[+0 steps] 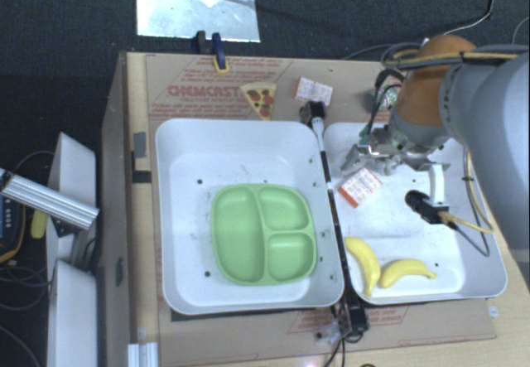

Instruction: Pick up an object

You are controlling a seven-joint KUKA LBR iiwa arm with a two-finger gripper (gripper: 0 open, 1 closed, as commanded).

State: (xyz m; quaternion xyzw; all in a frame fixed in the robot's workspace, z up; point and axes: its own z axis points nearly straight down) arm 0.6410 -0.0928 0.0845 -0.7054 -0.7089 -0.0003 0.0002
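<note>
Red-and-white packet (361, 187) lies flat just below my jaws (370, 155); their opening I cannot tell, so I may skid off it.

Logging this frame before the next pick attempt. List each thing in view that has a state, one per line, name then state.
green divided plate: lying flat in the left bin, compartments bare
bananas: two, lying in the right bin near its front edge
red and white packet: lying flat in the right bin, below the gripper
gripper: low over the right bin, holding nothing visible
</note>
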